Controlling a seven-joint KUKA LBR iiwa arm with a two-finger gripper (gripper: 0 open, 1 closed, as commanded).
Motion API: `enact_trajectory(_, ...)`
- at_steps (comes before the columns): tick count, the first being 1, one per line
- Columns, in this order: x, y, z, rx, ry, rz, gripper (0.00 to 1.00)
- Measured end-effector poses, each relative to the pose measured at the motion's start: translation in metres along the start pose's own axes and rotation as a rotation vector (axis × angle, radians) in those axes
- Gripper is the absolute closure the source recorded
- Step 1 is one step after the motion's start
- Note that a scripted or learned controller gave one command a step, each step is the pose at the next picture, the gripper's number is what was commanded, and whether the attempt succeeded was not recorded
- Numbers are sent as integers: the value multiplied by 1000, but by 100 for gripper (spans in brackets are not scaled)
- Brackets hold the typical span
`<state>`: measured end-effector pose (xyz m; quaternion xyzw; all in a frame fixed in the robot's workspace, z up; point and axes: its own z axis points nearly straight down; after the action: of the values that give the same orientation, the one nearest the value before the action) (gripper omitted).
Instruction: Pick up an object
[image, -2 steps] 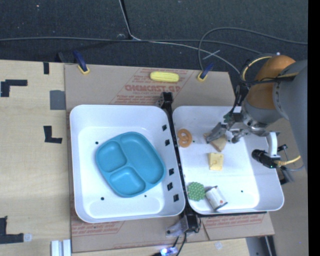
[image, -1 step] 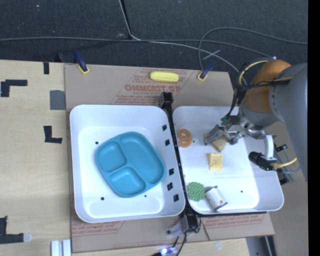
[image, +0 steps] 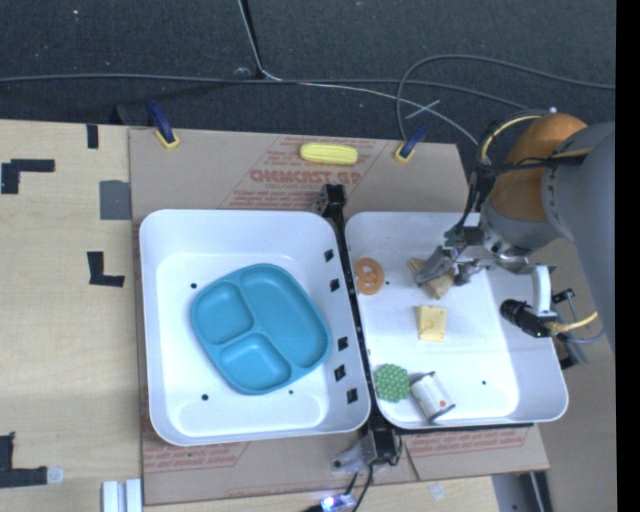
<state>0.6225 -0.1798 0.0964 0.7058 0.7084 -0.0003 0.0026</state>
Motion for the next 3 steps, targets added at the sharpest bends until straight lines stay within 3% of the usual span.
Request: enact_trajectory(3, 1, -5, -146, -1, 3, 2, 100)
